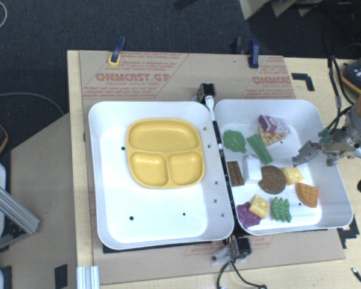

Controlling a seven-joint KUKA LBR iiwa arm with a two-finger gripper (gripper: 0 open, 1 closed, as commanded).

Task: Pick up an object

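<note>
At the right edge of the frame, the gripper reaches over the right bin, its dull grey metal fingers pointing left; whether the jaws are spread or pressed together cannot be told, and nothing shows between them. Just below and left of it lie a small pale yellow block and a round, rough brown patty. A waffle-textured orange wedge sits lower right. Further left are a dark brown bar, a long green pod and a flat green leaf. A purple and white packet lies in the upper part. Near the bottom sit bumpy green pieces, a yellow cube and a purple cluster. The left bin holds a smooth, glossy yellow tray with three compartments.
</note>
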